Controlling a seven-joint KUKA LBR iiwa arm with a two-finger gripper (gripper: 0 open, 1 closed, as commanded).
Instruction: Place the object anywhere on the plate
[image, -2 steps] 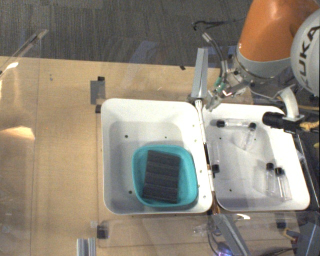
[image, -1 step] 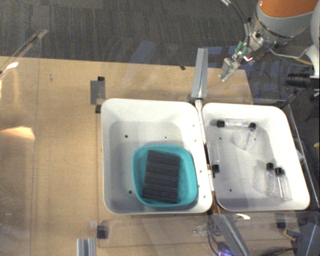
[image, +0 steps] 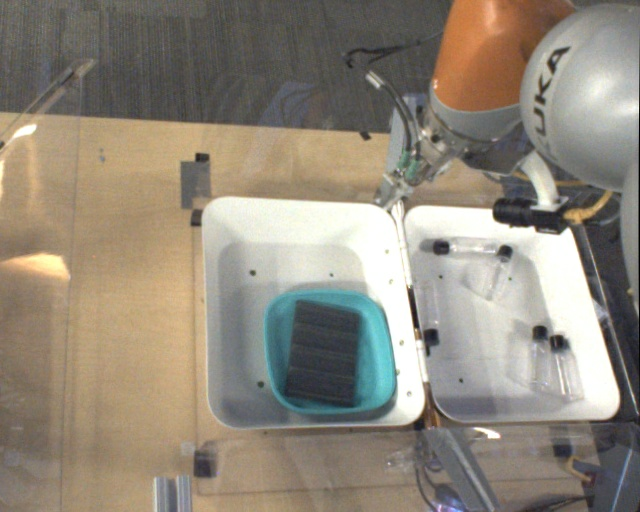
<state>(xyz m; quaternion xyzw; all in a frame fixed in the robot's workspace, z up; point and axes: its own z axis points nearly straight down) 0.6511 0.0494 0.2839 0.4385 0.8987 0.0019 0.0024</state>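
One dark object (image: 323, 352) lies on one teal plate (image: 380, 345); end effector (image: 398, 190) state unclear.

You can read one marking: the black letters "UKA" on the grey arm casing (image: 585, 95) at the upper right, the visible part of a brand name that the orange band cuts off. No other text, numbers or labels are legible.

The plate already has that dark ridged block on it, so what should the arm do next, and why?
Probably nothing but stay back. The dark block lies flat inside the teal plate in the left bin, and the arm is up past the bins' far edge, away from it. The job looks done.
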